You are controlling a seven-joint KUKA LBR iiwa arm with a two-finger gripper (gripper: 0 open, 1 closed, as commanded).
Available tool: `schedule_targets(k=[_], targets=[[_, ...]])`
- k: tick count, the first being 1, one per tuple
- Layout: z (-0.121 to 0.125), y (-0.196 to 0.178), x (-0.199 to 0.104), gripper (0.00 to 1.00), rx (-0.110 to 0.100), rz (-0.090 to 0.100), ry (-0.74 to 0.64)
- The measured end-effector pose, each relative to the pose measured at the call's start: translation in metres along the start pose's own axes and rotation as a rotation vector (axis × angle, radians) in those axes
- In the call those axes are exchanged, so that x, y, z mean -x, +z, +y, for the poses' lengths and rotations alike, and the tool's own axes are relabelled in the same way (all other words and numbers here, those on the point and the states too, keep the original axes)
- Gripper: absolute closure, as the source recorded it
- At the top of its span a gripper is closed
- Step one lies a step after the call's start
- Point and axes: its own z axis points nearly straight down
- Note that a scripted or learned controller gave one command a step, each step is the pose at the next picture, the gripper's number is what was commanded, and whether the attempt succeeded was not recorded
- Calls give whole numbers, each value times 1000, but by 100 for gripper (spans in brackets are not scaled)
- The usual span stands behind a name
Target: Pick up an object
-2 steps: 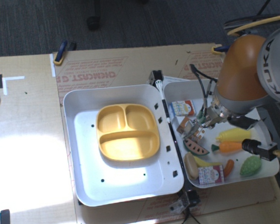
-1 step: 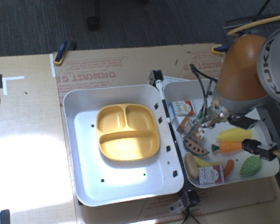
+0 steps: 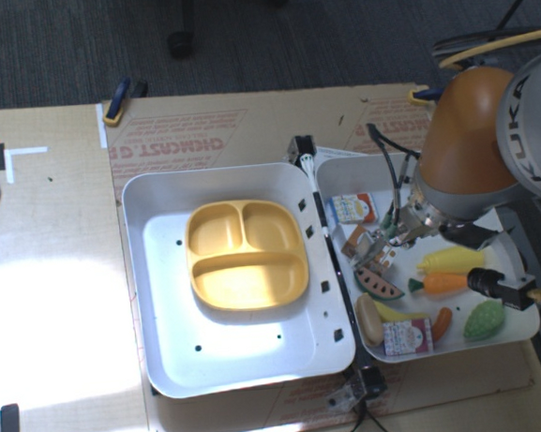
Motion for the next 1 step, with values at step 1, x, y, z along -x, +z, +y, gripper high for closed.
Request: schedule_targets(k=[1], targets=[[0, 0, 0, 0, 0, 0, 0]])
